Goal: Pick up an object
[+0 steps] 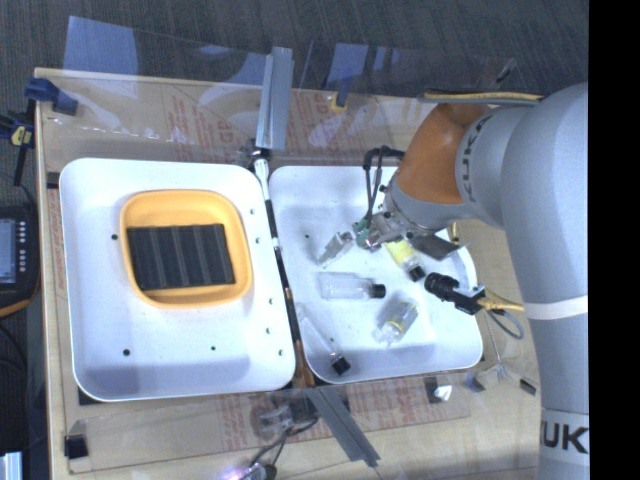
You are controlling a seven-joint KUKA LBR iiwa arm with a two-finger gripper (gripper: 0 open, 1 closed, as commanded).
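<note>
So the gripper [366,234] hangs low over the far half of the right bin [440,353], roughly mid-way between its left and right edges. I honestly can't tell from up here whether it's spread or closed, and nothing visibly sits in it.

Closest candidate is a small clear piece [333,246] just to its left, lying flat on the bin floor. A yellow bit [402,253] sits on its other side. There's also a vial [350,288] with a dark cap at the bin's middle, a bottle [397,320] toward the near right corner, and a black bit [340,365] by the near edge.

My guess is all of this is light, hard plastic: stiff, not really fragile, but slick. The vial and bottle will probably roll, so I'd pinch across the body, not the cap. The clear piece looks thin and low, so it's easy to skate off.

The floor is smooth white plastic, so things will likely slide. Room is fine, with everything apart. The left bin [90,298] just holds a tray [140,208].
</note>
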